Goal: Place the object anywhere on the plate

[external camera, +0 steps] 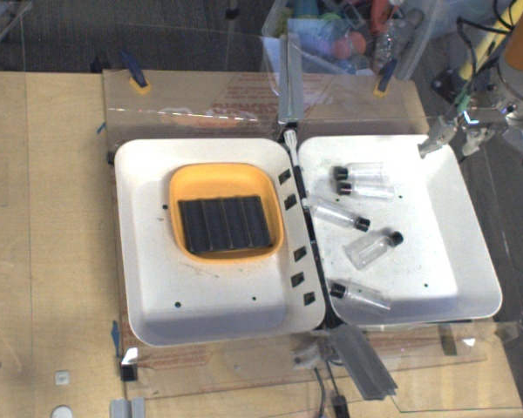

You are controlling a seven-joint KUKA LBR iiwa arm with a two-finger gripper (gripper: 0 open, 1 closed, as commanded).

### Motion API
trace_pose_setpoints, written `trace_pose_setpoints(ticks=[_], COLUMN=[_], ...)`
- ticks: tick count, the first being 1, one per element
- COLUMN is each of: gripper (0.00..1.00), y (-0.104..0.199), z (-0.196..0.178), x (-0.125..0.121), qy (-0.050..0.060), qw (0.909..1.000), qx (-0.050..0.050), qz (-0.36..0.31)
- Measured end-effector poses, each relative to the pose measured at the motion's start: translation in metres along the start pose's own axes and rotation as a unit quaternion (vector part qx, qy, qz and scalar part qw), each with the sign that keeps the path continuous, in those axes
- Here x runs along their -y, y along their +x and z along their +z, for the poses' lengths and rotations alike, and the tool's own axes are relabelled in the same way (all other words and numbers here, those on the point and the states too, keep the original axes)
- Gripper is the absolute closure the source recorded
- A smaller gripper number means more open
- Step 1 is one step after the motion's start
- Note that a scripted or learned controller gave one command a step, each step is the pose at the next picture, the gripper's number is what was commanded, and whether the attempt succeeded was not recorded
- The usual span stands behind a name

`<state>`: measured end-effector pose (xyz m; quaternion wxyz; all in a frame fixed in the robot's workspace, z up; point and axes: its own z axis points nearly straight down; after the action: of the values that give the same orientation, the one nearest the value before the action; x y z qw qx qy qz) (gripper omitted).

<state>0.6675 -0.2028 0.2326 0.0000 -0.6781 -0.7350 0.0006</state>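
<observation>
An orange plate (185, 184) rests in the left bin (144, 259), and a black ridged block (225, 224) lies flat on it. Several clear vials with black caps lie scattered in the right bin (453, 268): two side by side (363, 181) near the back, one slanted (338, 216) by the divider, a stubby one (374, 246) in the middle, and one (359, 296) near the front. My gripper (444, 144) hovers over the right bin's back right corner, open, with nothing between its fingers.
A metal divider (298, 233) with black clips runs between the two bins. A clear box of colourful items (349, 16) stands behind the bins. Cables and hardware crowd the top right, beside the arm.
</observation>
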Motion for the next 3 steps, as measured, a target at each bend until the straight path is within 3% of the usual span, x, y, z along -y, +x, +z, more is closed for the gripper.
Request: trace_pose_setpoints(ticks=[3], gripper=[0.0], y=[-0.019], z=[-0.002], x=[0.001], qy=[-0.002], qw=[1.0], qx=[0.0], qz=[0.002])
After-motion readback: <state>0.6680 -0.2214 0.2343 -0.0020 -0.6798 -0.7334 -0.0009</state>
